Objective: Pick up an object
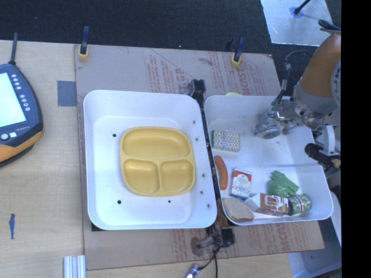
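The right bin (255, 112) holds several small items: a patterned green packet (225, 140), a sausage (221, 171), a small red-and-white carton (241, 183), a slice of bread (237, 210), a green leafy toy (283, 184) and a can lying on its side (288, 204). My gripper (270, 125) hangs over the far part of that bin, above bare white floor, right of the green packet. Nothing shows between its fingers. The arm's orange band (322, 59) rises at the right edge.
The left bin (104, 114) bears a yellow divided plate (157, 159). A teach pendant (17, 112) lies on the bench at far left. Clamps (84, 48) hold the cardboard sheet at the back. Cables sit at the front between the bins (211, 242).
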### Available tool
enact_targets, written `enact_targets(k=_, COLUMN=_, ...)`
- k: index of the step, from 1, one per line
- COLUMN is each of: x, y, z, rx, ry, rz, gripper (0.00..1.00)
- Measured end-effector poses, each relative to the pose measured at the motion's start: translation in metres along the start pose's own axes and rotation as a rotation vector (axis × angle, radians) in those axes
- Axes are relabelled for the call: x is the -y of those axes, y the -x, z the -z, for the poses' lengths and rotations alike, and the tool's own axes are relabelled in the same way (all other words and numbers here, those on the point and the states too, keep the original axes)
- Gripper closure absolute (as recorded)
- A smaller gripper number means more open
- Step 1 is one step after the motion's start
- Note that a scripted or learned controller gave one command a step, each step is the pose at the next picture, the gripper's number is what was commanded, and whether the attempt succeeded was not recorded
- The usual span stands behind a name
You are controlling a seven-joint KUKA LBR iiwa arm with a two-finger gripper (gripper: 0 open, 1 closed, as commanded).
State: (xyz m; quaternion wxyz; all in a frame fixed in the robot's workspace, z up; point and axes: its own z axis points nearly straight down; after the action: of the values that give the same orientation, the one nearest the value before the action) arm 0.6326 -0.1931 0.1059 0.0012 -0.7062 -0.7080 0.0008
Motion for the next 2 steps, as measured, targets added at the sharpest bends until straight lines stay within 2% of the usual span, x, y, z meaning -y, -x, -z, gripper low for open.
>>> enact_targets(k=1, x=-0.024, y=-0.030, z=-0.014, rx=0.001, ry=0.001, rz=0.002, gripper=0.00)
enact_targets(k=2, x=-0.024, y=-0.029, z=-0.003, rx=0.001, ry=0.000, rz=0.004, gripper=1.00)
